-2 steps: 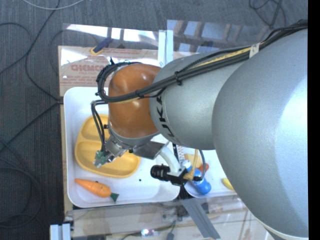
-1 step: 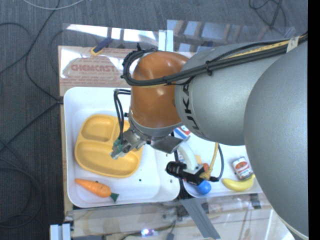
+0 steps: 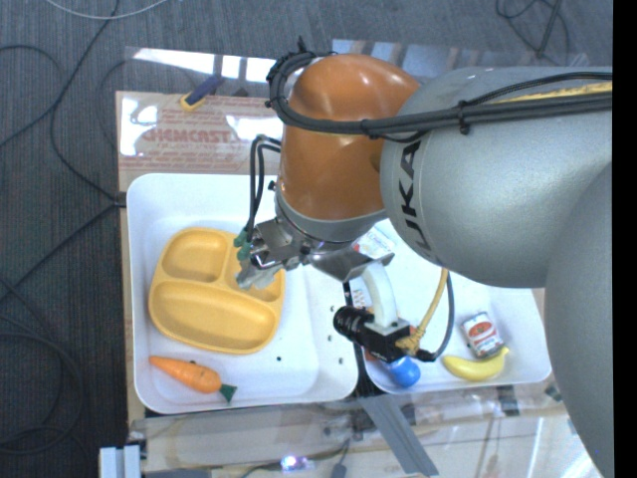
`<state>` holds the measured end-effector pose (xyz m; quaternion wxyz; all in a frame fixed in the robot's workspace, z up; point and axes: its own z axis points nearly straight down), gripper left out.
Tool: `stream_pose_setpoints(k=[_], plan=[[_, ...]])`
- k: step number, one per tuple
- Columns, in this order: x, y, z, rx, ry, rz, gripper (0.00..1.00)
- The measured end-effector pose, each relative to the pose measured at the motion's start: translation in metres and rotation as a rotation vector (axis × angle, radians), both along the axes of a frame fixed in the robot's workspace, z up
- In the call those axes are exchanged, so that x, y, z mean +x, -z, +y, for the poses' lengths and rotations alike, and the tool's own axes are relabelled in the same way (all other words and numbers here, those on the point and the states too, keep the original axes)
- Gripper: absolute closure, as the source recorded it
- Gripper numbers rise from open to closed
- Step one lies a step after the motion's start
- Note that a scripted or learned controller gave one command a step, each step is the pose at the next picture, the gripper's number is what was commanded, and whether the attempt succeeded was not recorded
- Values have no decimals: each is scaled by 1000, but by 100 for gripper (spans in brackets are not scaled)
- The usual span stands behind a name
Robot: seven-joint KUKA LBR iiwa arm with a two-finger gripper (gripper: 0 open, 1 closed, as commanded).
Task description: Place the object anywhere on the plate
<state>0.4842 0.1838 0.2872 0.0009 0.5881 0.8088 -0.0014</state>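
Items: one plate (image 3: pixel 204 312), one carrot (image 3: pixel 186 373), one banana (image 3: pixel 475 365), one can (image 3: pixel 482 333).

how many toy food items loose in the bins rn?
3. Carrot in the left bin, below the yellow plate; banana and small can in the right bin. The arm may hide more.

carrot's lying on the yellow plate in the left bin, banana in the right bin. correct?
Not quite. The carrot lies on the left bin's white floor, just below the yellow plate, not on it. The banana is in the right bin, as the camera view shows.
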Motion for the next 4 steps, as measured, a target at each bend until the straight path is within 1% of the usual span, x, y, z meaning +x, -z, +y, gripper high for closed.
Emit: stream_pose_setpoints(k=[1,2,3,4], plan=[[-1,-16,42,-1,94,2,100],[-1,-24,42,-5,94,3,100],[21,-55,4,-1,176,0,100],[-2,65,31,0,282,4,100]])
